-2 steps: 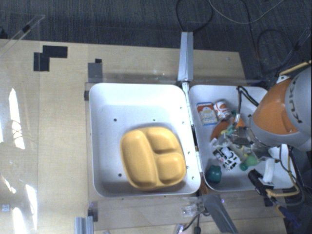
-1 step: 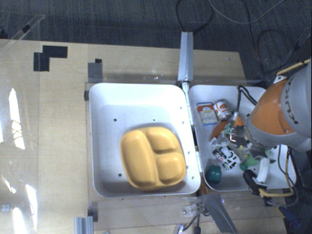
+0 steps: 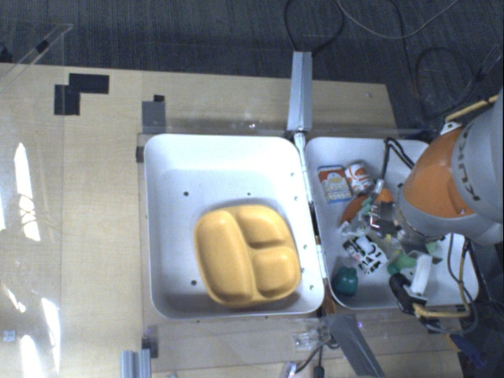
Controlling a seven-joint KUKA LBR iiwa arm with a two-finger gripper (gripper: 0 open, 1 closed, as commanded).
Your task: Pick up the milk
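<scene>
The milk [image 3: 334, 183] is a small carton with a white body and a red and orange printed face. It lies flat on the floor of the right bin, toward that bin's eleven o'clock corner, its long axis running roughly from twelve to six. A small can sits just beside it at three o'clock, seemingly touching.

Fixed above the counter [image 3: 94, 211], looking down at a slant on 2 white bins [image 3: 165, 211] side by side, from moderate height; arm [image 3: 453, 183] entering from the right.
</scene>
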